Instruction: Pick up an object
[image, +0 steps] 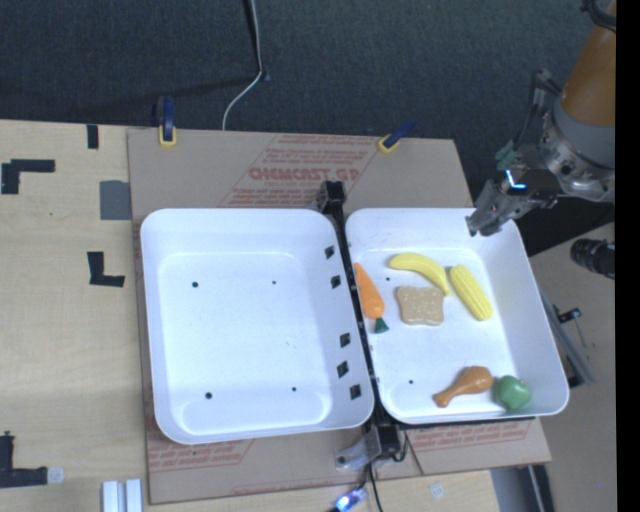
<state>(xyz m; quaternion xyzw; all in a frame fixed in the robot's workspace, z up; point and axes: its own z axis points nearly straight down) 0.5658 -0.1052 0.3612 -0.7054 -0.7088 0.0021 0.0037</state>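
The right bin (520, 300) holds several toy foods: an orange carrot (368, 292) by its left wall, a yellow banana (420, 271), a corn cob (470, 291), a tan slice of bread (421, 306), a chicken drumstick (463, 385) and a green pepper-like piece (513, 393) at the front right corner. My gripper (488, 220) hangs over the bin's back right corner, above and to the right of the banana and corn. Nothing shows between its fingers.
The left bin (240, 320) lies beside the right one, joined by a black hinge strip (345, 300). Both rest on a cardboard sheet (290, 170) held by two clamps at the back. A white cable (245, 90) trails behind.
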